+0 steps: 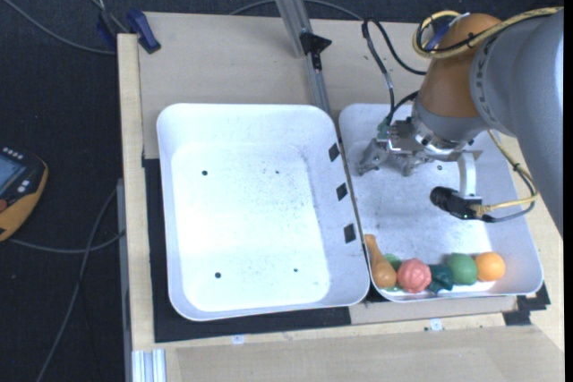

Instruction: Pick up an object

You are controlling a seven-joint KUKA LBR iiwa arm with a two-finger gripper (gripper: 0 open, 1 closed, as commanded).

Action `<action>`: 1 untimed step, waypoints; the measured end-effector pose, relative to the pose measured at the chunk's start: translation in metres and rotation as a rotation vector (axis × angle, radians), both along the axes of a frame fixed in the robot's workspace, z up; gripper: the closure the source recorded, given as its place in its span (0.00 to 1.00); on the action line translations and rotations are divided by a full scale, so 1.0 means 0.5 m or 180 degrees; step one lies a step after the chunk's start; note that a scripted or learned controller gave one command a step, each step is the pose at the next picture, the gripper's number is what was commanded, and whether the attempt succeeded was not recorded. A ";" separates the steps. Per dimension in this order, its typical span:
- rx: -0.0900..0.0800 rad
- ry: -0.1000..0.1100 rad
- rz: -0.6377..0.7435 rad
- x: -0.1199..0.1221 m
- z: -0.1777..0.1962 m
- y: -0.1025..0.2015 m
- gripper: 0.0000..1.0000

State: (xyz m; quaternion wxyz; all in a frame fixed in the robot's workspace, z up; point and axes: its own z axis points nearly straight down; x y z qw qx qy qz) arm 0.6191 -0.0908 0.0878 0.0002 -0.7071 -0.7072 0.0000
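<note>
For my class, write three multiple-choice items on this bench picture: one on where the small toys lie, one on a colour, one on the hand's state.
1. Where do the small toys lie?
A. left bin
B. near edge of right bin
C. bench top

2. What colour is the round toy at the row's right end?
A. orange
B. blue
C. black

3. What is the hand doing?
A. gripping a toy
B. resting in the left bin
C. above the right bin's floor, carrying nothing

Answers:
1 B, the toys line the shallow white right bin.
2 A, round orange toy.
3 C, hand is apart from toys.
</note>
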 end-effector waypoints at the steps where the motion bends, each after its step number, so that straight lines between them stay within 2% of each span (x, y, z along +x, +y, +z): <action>1: 0.0001 -0.0006 0.0000 0.001 0.022 0.000 1.00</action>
